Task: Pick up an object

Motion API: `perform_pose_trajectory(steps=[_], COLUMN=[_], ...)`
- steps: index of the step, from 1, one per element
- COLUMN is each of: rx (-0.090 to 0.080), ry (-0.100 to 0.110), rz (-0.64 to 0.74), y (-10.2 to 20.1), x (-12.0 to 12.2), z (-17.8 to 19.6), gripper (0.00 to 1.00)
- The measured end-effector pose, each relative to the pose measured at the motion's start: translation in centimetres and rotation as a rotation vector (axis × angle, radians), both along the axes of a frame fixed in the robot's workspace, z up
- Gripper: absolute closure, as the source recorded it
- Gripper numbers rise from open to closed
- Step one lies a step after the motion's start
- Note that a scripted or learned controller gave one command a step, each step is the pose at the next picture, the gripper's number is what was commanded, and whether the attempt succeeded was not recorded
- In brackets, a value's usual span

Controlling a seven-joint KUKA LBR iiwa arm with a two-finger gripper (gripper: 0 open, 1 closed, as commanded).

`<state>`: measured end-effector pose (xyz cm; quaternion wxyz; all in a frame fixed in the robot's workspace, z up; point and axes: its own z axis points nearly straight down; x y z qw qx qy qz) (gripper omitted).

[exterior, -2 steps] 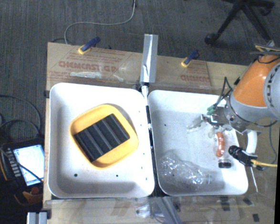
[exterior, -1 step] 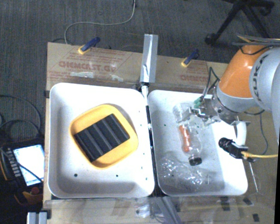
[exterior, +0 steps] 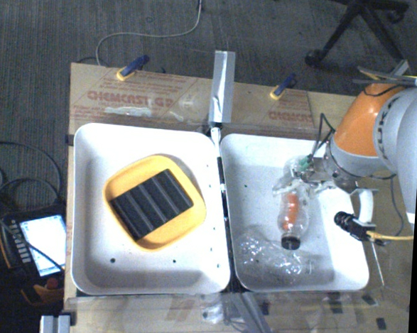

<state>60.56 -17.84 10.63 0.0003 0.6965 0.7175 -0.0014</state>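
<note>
Bottle (exterior: 291, 216), clear plastic with an orange inner part and a dark cap toward the near edge of the right bin (exterior: 344, 268), lies on its side at that bin's middle; crinkled clear wrap (exterior: 270, 255) sits just nearer, so keep off it; come down square across the bottle's body, not its cap, since smooth round plastic may roll; gripper (exterior: 313, 171) hangs over the bottle's far end, and you cannot tell how its fingers stand; left bin (exterior: 96, 147) holds a yellow tray (exterior: 156, 201).
</note>
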Motion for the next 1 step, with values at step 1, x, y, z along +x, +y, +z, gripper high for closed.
perform_pose_trajectory(steps=[1], rx=[-0.011], ry=[-0.026], rz=[0.008], y=[2.06], x=[-1.08], z=[-1.01], gripper=[0.0])
